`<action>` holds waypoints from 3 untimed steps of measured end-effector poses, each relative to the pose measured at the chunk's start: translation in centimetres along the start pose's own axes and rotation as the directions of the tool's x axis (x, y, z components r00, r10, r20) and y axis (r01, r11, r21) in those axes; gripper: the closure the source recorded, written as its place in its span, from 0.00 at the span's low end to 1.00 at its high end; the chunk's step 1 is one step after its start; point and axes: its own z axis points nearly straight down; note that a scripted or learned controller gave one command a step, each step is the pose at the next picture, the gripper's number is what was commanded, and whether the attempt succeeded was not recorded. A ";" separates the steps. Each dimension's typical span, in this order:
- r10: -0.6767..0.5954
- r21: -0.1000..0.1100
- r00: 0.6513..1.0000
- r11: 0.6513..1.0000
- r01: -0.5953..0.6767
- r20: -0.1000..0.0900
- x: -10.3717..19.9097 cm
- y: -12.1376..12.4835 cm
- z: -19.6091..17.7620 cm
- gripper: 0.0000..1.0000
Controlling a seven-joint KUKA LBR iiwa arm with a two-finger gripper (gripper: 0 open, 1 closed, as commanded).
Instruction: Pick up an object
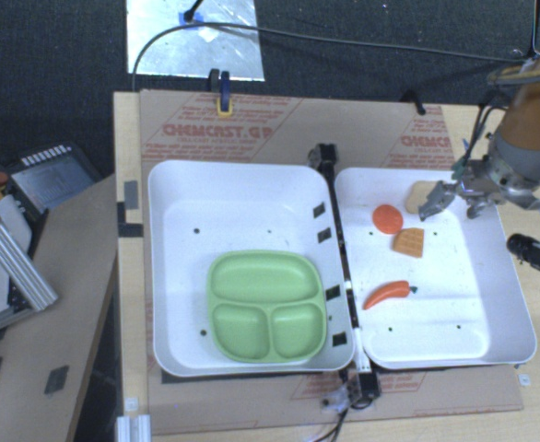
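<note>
Orange round piece (387, 218), tan block (409, 241), chili (386, 293) lie apart.

Green divided tray (265, 304) smooth matt plastic; white bins (238, 184) glossy plastic; orange chili (386, 293) shiny; bench (288, 122) brown cardboard-like sheet

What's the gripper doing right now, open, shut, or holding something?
Two-finger gripper: open, holding nothing, above the right shallow white bin near the pale beige piece.

Two white bins (242, 178) (500, 274) are sitting side by side. One green divided plate (265, 304) is lying in the left bin. Four small food pieces are lying in the right: an orange round (388, 217), a tan chunk (409, 241), an orange pepper (386, 293), a pale piece (421, 192).
</note>
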 end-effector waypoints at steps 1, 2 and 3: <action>-0.002 -0.011 1.000 1.000 0.002 0.002 0.0 0.3 -0.6 0.00; -0.001 -0.007 1.000 1.000 0.001 0.001 0.1 -0.7 4.6 0.00; 0.000 -0.014 1.000 1.000 0.000 0.000 0.2 -0.4 9.3 0.00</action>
